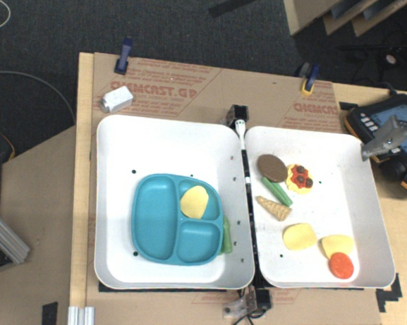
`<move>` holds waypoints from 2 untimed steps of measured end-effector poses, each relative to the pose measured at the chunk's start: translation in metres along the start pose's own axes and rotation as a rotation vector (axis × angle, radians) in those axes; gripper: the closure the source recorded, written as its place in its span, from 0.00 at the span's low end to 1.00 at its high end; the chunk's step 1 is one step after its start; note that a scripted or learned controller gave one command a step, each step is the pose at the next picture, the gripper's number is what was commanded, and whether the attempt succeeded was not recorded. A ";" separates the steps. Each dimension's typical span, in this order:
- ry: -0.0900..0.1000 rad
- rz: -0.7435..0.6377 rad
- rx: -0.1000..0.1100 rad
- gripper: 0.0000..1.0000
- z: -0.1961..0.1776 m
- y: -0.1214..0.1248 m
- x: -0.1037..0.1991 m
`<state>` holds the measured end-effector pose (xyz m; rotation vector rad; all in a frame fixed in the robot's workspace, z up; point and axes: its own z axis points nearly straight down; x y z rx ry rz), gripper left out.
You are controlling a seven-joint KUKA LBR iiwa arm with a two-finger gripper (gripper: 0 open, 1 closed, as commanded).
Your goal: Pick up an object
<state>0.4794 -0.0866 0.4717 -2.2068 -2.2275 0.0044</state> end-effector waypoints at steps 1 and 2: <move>0.001 -0.008 0.003 0.00 0.077 0.000 0.184; -0.005 0.020 -0.020 0.00 -0.022 0.008 0.072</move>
